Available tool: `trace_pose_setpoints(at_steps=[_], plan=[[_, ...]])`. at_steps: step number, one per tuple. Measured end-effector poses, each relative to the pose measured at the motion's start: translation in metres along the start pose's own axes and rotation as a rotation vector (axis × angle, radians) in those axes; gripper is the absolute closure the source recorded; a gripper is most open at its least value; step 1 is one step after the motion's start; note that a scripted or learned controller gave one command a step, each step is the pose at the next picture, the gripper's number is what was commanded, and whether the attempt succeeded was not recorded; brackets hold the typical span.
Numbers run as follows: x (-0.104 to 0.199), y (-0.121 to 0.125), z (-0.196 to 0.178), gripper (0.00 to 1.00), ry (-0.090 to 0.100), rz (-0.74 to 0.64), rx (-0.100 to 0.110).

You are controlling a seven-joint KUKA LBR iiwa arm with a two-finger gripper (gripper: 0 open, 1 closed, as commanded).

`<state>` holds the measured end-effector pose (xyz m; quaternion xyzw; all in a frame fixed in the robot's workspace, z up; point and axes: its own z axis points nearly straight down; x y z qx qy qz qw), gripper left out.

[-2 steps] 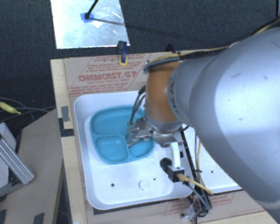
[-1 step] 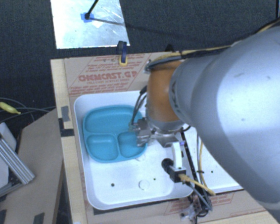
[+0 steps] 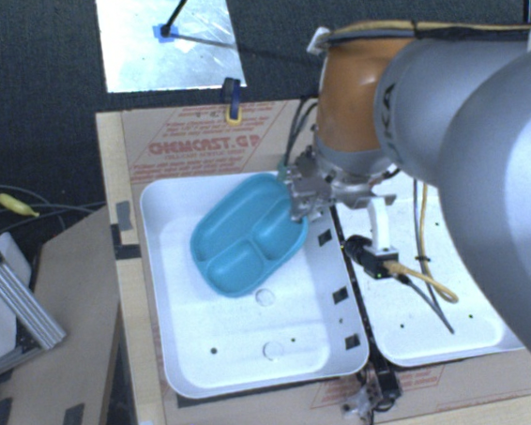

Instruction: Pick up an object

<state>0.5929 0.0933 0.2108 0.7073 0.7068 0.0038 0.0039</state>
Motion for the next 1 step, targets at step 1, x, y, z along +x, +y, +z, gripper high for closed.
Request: trace_pose_setpoints(at_steps=[1], plan=[[-0.0283, -0.0644, -0.0201, 1.0, 0.0, 0.001, 0.014]])
